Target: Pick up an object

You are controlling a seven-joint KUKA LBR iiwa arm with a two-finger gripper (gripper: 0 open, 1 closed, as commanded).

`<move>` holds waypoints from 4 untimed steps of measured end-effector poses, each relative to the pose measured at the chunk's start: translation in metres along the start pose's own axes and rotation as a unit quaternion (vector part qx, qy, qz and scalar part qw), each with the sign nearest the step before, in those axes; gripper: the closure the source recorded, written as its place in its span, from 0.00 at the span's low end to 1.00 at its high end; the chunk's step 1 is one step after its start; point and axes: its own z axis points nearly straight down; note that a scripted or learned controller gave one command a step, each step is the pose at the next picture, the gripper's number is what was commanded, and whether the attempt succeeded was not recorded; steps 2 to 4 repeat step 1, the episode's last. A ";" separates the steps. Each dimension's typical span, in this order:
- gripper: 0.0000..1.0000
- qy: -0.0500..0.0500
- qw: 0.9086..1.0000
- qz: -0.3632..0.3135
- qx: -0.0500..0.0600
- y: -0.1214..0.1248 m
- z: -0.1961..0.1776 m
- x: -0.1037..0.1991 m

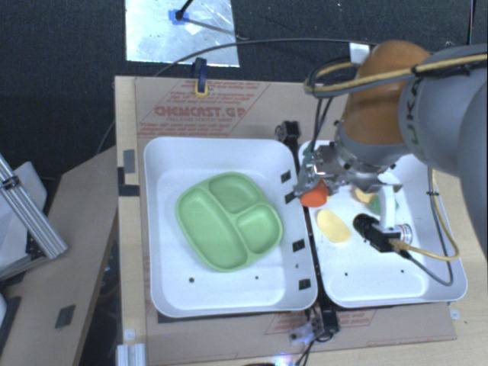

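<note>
My gripper (313,180) hangs over the left edge of the right bin (381,288), close to the divider between the two bins. Directly under its tip is a small orange-red object (313,198), touching or nearly touching it. Whether that object is gripped is not visible from this angle. A pale yellow rounded object (333,226) lies on the bin floor just below and to the right of the orange one. Another yellowish piece (366,197) and a white-and-green item (387,202) lie partly hidden beneath the wrist.
The left bin (175,288) holds a green divided plate (229,219) at its middle. The arm's bulky grey and orange body (396,105) covers the upper part of the right bin. Black clips (298,244) line the divider between the bins.
</note>
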 end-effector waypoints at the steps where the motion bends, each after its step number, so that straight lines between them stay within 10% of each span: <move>1: 1.00 0.000 1.000 0.000 0.000 0.001 0.007 0.045; 4: 1.00 0.000 1.000 0.000 0.000 0.001 0.007 0.045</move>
